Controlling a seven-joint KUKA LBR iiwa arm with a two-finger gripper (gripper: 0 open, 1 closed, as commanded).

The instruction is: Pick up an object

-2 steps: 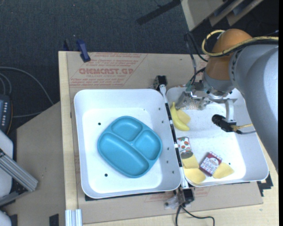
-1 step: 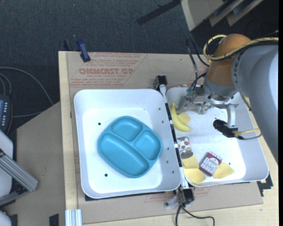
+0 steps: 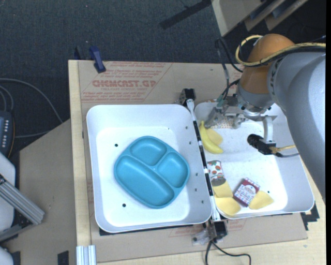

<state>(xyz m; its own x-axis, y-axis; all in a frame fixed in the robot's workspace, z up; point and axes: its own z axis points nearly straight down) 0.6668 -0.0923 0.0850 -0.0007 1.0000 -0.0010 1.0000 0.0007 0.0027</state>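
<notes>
A dark blue-grey carpet (image 3: 129, 26) covers the floor from nine o'clock round to one o'clock. On it stands a pale wooden bench (image 3: 83, 155), its top partly covered by a cardboard sheet (image 3: 126, 83) printed with red lettering toward twelve o'clock. A blue clamp (image 3: 96, 59) grips the bench edge near eleven o'clock. Black cables (image 3: 31, 98) loop across the carpet at nine o'clock. A ribbed aluminium rail (image 3: 18, 199) lies at eight o'clock. Light-coloured furniture (image 3: 248, 15) shows at one o'clock.

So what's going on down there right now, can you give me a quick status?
Gripper low in right white bin, far corner, fingers unreadable. Yellow banana-shaped toy just beside it, not lifted. Small red box and yellow pieces lie nearer. Nothing blocking.
</notes>
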